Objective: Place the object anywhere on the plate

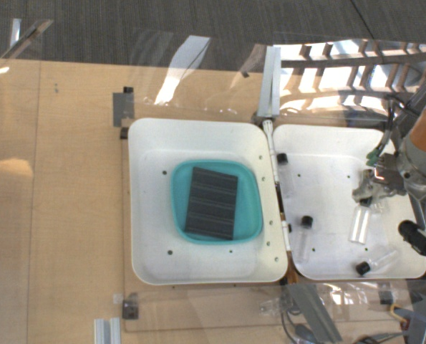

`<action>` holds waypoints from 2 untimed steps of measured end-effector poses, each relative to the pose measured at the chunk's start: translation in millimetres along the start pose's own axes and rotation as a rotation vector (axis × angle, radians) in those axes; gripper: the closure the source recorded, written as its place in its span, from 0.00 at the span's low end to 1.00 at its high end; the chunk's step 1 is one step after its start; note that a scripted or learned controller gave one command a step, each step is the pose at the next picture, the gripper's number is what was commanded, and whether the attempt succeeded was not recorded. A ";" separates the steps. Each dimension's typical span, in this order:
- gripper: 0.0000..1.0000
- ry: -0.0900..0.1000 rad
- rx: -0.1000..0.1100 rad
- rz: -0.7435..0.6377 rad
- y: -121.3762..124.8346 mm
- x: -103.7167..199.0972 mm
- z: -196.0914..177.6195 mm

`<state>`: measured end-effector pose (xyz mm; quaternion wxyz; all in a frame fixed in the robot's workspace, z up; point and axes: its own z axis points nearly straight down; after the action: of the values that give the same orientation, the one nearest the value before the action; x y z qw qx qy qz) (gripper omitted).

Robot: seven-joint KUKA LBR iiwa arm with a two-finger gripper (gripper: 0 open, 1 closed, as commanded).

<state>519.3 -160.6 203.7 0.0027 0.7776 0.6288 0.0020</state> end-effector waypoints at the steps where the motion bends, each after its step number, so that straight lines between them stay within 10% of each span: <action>1: 1.00 0.001 0.002 -0.103 -40.4 40.4 84.9; 2: 1.00 0.003 -0.001 -0.179 -31.0 130.6 -14.5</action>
<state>516.2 -26.4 217.9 0.0025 0.7183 0.6958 0.0032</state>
